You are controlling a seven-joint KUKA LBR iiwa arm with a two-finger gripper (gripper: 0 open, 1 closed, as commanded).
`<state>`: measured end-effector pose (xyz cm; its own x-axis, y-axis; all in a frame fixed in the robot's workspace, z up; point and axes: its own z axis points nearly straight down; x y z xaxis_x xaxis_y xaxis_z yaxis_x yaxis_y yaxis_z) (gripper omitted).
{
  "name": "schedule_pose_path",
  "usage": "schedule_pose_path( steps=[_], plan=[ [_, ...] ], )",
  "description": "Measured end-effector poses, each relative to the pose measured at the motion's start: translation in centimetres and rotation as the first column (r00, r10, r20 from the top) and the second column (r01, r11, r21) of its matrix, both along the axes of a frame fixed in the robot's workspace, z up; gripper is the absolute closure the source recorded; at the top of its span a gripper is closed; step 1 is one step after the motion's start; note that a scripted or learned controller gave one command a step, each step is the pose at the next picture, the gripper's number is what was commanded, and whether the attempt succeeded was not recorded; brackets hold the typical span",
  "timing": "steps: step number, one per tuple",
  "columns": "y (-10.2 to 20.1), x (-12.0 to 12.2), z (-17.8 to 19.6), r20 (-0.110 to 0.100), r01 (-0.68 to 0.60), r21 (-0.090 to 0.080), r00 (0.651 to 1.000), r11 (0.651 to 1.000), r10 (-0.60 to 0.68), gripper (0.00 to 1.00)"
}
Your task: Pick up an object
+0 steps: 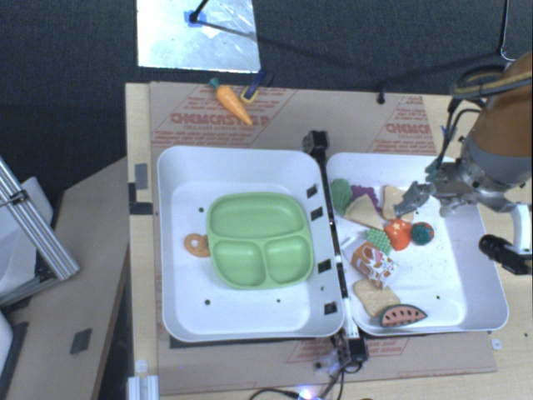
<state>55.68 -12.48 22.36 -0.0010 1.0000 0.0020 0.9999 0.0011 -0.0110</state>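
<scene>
Nearest the camera, in the right bin (487, 307), lay a watermelon slice (403, 315) touching a cracker (367, 292), with a small printed carton (373, 262) just behind. Next came a tomato (399, 235) beside a teal ball (423, 232), then a cheese wedge (363, 213), broccoli (341, 193) and a purple piece (363, 193): a loose heap, likely tipped in for picking. Above the tomato hung the tool (410, 202), its opening impossible to judge, nothing visibly gripped. Left bin (179, 223): green divided plate (257, 239), pretzel (196, 244) beside it. Farthest, on the desk (366, 115), a carrot (233, 103).
</scene>
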Motion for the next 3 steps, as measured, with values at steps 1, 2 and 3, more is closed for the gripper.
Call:
schedule_pose_path(
  steps=[1, 2, 3],
  plan=[
    [0.0, 0.3, 0.6, 0.012, -0.002, -0.002, 1.000, 1.000, 0.003, 0.00],
    [-0.4, 0.2, -3.6, 0.008, 0.000, -0.001, 1.000, 1.000, 0.000, 0.00],
    [-0.7, 0.7, -9.7, 0.007, 0.000, -0.001, 1.000, 1.000, 0.000, 0.00]
  ],
)
